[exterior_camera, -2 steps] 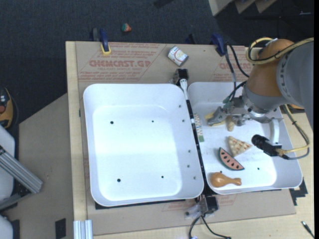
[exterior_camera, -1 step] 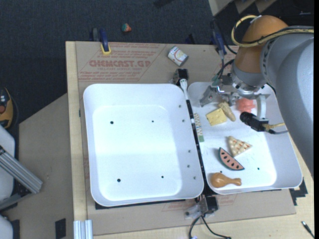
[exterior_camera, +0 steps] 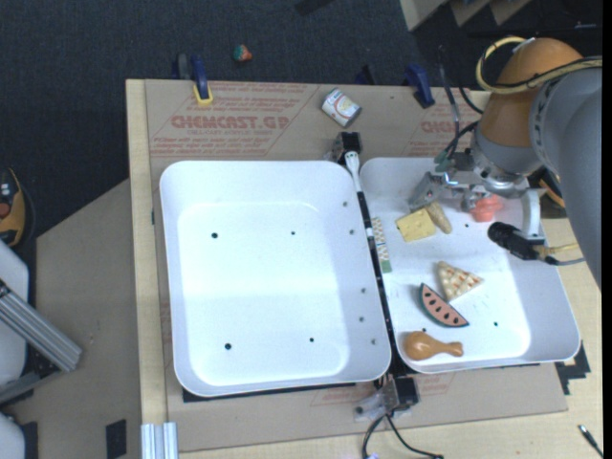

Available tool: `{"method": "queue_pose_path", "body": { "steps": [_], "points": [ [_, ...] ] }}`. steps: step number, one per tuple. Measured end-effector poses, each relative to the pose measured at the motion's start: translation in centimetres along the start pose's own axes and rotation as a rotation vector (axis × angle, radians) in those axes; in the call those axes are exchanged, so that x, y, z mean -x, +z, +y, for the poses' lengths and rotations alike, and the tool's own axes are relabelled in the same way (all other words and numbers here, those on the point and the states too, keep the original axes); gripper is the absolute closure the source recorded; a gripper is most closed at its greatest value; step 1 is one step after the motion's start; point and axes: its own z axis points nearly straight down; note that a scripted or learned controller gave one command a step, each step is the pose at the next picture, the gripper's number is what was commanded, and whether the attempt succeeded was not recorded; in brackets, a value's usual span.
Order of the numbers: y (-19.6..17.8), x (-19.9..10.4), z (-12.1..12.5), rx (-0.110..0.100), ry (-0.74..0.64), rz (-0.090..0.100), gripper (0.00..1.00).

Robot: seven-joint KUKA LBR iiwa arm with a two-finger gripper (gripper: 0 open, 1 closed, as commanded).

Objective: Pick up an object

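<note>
Hand (exterior_camera: 446,193) of the grey, orange-banded arm (exterior_camera: 535,103) hangs low over the back part of the right bin (exterior_camera: 521,306), reaching in from the right side. Whether it is spread or pressed together cannot be told from this angle, and nothing can be seen in its grip.

Just below it lie a yellow cheese wedge (exterior_camera: 415,226) and a tan piece (exterior_camera: 439,218), touching each other. A pink toy (exterior_camera: 488,206) sits close by on the hand's right. Nearer the camera, a pizza slice (exterior_camera: 459,280) lies just above a watermelon slice (exterior_camera: 442,306). A chicken drumstick (exterior_camera: 432,346) rests against the bin's front wall.

The left bin (exterior_camera: 258,275) stands alongside, its rim meeting the right bin's. On the desk (exterior_camera: 249,122) behind the bins lies a small white box (exterior_camera: 339,108), and blue clamps (exterior_camera: 201,71) grip the desk's back edge.
</note>
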Motion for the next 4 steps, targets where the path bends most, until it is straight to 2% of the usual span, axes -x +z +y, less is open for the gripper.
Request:
{"method": "queue_pose_path", "body": {
  "steps": [1,2,3,4],
  "points": [
    [-0.1,2.9,-0.7,0.002,-0.015,0.016,0.00],
    [0.0,-2.0,1.0,0.004,-0.008,0.001,0.00],
    [-1.1,-1.6,1.0,0.006,-0.005,-0.001,1.00],
    [-10.5,-8.7,-3.8,0.003,-0.009,0.004,1.00]
  ]
}}
